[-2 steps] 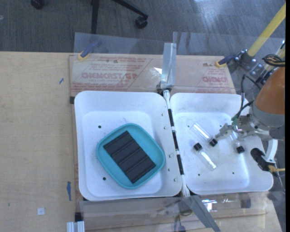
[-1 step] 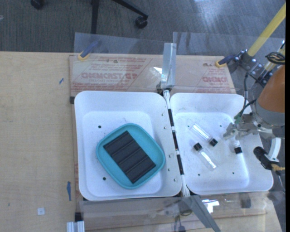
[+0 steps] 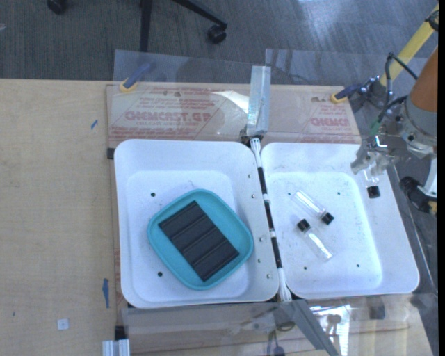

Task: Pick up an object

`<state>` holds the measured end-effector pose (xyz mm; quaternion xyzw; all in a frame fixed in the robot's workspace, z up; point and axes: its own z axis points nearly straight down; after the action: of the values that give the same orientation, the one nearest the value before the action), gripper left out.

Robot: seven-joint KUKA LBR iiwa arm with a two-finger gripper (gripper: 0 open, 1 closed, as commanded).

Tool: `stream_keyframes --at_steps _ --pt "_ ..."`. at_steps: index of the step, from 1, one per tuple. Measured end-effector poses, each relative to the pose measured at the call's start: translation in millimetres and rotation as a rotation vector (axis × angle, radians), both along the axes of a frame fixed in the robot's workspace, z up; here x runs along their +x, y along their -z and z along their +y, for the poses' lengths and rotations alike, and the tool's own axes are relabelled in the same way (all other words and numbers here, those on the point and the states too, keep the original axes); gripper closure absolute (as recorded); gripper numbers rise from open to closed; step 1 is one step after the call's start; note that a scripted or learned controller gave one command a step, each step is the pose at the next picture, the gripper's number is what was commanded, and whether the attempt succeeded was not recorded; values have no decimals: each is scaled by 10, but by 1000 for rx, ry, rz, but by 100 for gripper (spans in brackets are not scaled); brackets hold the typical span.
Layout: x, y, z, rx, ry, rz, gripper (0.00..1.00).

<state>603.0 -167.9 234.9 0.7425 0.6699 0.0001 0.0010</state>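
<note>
Two clear vials (image 3: 311, 222) with black caps lie mid-right bin (image 3: 396, 271); a teal tray (image 3: 199, 238) fills the left bin (image 3: 132, 181). The gripper (image 3: 370, 169) hovers at the upper right, grip unreadable. Behind, "CHEMCAST GP" sheets (image 3: 167, 115) on a wooden bench (image 3: 49, 208).

The arm (image 3: 425, 83) is cut off by the right edge, so mostly its wrist part with an orange patch is seen. The gripper (image 3: 370, 169) is small and a little blurred; it is not possible to tell how its fingers stand. A small dark piece (image 3: 373, 191) just below it is too small to identify, and I cannot tell if it touches the gripper. The two clear tubes (image 3: 312, 224) in the right bin (image 3: 389, 278) are transparent and their outlines are hard to follow. At the top edge, the chair base (image 3: 201, 17) is cut off.
</note>
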Motion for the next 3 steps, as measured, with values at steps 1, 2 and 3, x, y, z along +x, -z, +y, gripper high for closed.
stream_keyframes --at_steps 1,2,3 --pt "367 157 676 0 -18 -1 100" --pt "378 50 684 -3 -21 -5 100" --pt "640 211 830 0 113 -1 100"
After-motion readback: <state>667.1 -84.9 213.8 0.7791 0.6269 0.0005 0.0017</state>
